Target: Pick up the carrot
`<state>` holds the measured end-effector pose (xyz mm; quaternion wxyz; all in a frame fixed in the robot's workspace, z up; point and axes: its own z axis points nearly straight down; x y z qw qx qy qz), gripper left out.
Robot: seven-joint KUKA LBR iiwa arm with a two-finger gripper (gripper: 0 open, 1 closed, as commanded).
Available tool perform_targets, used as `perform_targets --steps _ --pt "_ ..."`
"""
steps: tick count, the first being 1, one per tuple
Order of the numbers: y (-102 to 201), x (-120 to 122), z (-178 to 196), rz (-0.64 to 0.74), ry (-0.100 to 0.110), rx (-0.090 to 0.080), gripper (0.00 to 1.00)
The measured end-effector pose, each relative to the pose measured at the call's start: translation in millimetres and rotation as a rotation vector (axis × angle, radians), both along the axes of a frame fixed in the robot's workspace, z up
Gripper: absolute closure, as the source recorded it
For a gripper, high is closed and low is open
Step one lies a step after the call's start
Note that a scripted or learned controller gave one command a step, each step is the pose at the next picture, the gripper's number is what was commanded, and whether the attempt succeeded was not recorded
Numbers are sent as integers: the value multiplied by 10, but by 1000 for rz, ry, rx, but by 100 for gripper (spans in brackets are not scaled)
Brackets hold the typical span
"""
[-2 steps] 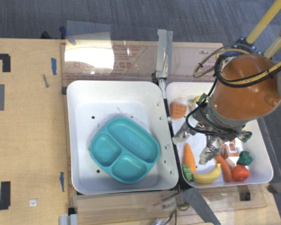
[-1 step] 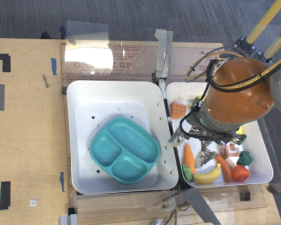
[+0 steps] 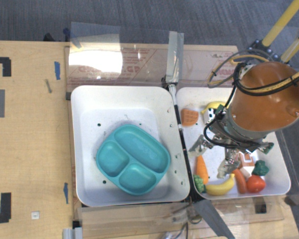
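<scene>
Down in the right-hand bin (image 3: 284,180), under the orange-banded wrist, the claw (image 3: 229,164) hangs low over the toy food, and from this slanted look down I cannot tell how it is set. Just to its left, well within reach, lies the carrot (image 3: 201,169): orange body running lengthwise toward the near wall, green leafy tip at the near end, right by the divider between the bins. Below the claw curls a banana (image 3: 222,185), its end close to the carrot's greens; to the right sit a tomato (image 3: 255,183) and a bit of broccoli (image 3: 261,168). Further up and left, an orange waffle-like piece (image 3: 190,117). Away across the divider, the left bin (image 3: 84,108) carries a teal divided plate (image 3: 133,158). Now the carrot looks like moulded plastic, so likely light, stiff and rather slick, tapering too. My read: pinch across the thicker middle of the orange body, fingers square to its length, steering clear of the bin wall and the banana.
</scene>
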<state>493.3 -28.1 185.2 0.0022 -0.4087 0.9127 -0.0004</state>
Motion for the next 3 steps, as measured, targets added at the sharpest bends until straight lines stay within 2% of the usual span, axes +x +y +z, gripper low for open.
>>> perform_targets --steps 1,2,3 --pt "48 -76 -2 239 1 0 0" --pt "25 -75 -3 160 2 1 0" --pt "-20 -125 -3 266 2 0 0"
